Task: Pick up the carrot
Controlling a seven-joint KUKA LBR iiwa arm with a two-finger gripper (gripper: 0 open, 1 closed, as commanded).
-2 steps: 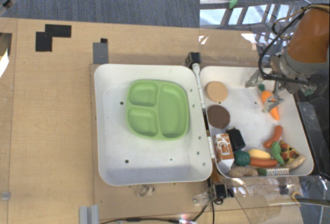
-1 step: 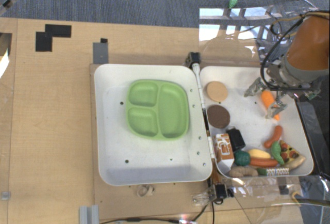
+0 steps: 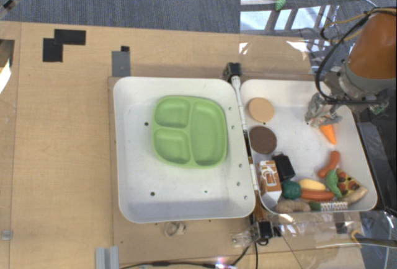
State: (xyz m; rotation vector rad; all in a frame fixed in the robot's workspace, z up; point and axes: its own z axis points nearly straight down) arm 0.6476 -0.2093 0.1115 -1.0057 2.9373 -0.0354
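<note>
**Legible markings: none confirmed**

No text, number, brand or sign can be read anywhere in the camera view. The small orange-and-white carton (image 3: pixel 268 176) in the right bin (image 3: pixel 291 137) carries printed patches, but they are too small and blurred to make out as letters. The black blocks (image 3: pixel 64 43) on the counter (image 3: pixel 56 150) are plain shapes and bear no characters. The green divided plate (image 3: pixel 189 131) in the left bin (image 3: pixel 133 199) shows no lettering or mark on its surface.
</note>
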